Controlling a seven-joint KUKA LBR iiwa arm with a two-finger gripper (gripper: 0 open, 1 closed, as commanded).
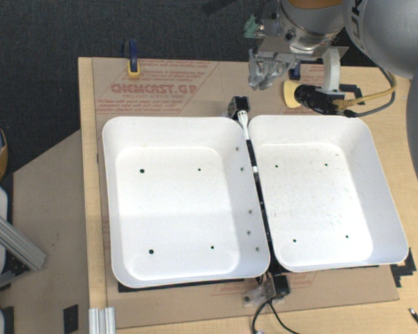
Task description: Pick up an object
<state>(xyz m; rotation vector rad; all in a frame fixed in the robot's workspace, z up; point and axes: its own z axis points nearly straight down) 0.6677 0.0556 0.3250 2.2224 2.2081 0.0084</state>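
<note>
My gripper hangs above the brown board behind the two bins, just past the back left corner of the right bin. It is high up under the grey arm with its orange band. The left bin and the right bin lie side by side, and their floors show white plastic with a few small dark dots. A small pale yellow piece lies on the board right of the gripper, next to a black fitting.
A black divider strip runs between the bins, ending in a black clip. A blue and yellow clamp stands at the board's back left. Cables trail at the back right. An aluminium rail lies at the left.
</note>
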